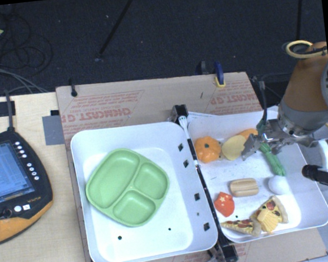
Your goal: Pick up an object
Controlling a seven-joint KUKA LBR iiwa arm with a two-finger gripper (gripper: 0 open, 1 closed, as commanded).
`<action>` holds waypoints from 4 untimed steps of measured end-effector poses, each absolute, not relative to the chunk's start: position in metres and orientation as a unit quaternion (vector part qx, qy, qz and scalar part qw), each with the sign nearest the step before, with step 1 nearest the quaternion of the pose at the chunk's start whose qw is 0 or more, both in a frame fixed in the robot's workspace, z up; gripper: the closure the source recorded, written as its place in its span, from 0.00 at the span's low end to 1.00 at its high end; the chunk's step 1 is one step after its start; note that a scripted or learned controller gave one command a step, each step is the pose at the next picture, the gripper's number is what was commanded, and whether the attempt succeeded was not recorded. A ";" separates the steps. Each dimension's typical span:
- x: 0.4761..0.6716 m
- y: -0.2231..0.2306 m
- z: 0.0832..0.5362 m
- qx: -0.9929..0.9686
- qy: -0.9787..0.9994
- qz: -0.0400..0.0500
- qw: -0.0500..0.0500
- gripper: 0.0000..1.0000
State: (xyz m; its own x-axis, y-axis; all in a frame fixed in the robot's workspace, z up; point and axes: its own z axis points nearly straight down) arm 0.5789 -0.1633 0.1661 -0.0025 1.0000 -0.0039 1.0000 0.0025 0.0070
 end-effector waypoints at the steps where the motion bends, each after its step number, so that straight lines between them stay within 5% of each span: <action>1: 0.647 -0.199 0.182 0.706 0.709 0.001 0.003 0.00; 2: 0.646 -0.213 0.103 0.707 0.708 0.001 0.003 0.00; 3: 0.585 -0.212 0.088 0.707 0.707 0.000 -0.001 0.00; 4: 0.647 -0.196 0.107 0.706 0.708 0.001 0.001 0.00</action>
State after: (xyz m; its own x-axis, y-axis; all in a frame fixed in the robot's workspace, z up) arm 0.6466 -0.1965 0.1073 -0.0030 1.0000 -0.0004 1.0000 0.0030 0.0031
